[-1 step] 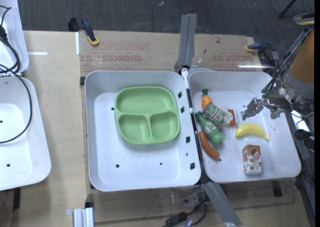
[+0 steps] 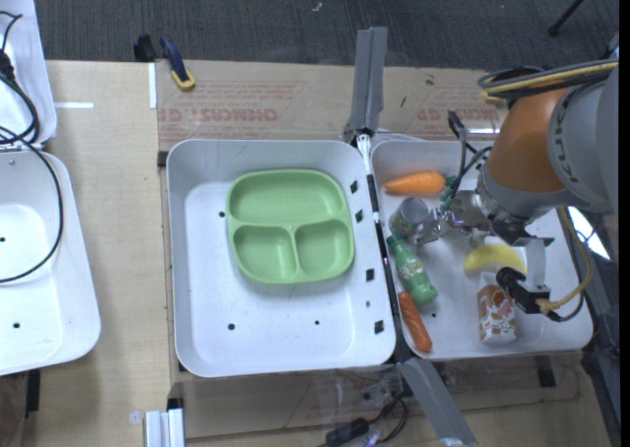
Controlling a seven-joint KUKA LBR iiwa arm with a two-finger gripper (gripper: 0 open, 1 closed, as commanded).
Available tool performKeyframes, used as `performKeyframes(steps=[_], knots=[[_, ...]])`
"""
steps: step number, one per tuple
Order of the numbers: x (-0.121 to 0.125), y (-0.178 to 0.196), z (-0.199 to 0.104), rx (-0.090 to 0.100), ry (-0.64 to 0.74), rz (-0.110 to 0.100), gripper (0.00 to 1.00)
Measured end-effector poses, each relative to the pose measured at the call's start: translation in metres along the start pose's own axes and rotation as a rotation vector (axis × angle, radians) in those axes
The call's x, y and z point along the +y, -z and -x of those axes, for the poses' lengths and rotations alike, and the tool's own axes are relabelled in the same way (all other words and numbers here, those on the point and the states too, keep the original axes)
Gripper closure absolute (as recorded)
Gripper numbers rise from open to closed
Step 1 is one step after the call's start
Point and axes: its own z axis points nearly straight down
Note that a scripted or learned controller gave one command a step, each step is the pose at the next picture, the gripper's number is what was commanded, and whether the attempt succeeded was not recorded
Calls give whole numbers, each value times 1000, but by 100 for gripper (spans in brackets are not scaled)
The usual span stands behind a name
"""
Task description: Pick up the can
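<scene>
Can [image 2: 410,214]: grey metal, with no label I can read, standing in the upper left part of the right bin [image 2: 571,337], just under a carrot and just above a green bottle.

From the left: a white moulded tray [image 2: 39,317] sits at the counter's [image 2: 108,189] far edge with black cables [image 2: 30,130] looped over it. A small blue and yellow tool [image 2: 177,65] lies near the back. The brown board [image 2: 246,100] behind the bins carries red print that runs upside down from this side; I can't make out the words for sure.

The left bin [image 2: 197,337] holds one thing, a green plate [image 2: 291,225] with three compartments, one wide across the top and two smaller below.

The right bin holds six things. There are two carrots: the bigger one [image 2: 414,182] lies across the top, and the smaller one [image 2: 415,322] lies slanted at the bottom left by the wall. One green bottle [image 2: 414,274] lies between them, under the can. One banana [image 2: 494,257] lies to the right of the middle. One printed pack [image 2: 497,313], white with red and brown marks, stands below the banana; its writing is too small to read.

My arm [image 2: 566,155] comes in from the right, its orange band [image 2: 522,145] over the bin's upper right, and bends down and leftward. My claw [image 2: 439,224] is low in the bin, right against the can's right side. Whether it is wide or narrow I cannot tell, and I see nothing held in it. A black cable with a yellow strand [image 2: 546,302] trails off my wrist beside the pack.
</scene>
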Motion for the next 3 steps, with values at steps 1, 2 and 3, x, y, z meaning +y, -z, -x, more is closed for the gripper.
performKeyframes(steps=[1, 2, 3], knots=[[46, -1, -12, -1, -212, -2, 0], [33, 0, 71, -1, -267, -1, 0], [33, 7, 71, -2, -266, -4, 100]])
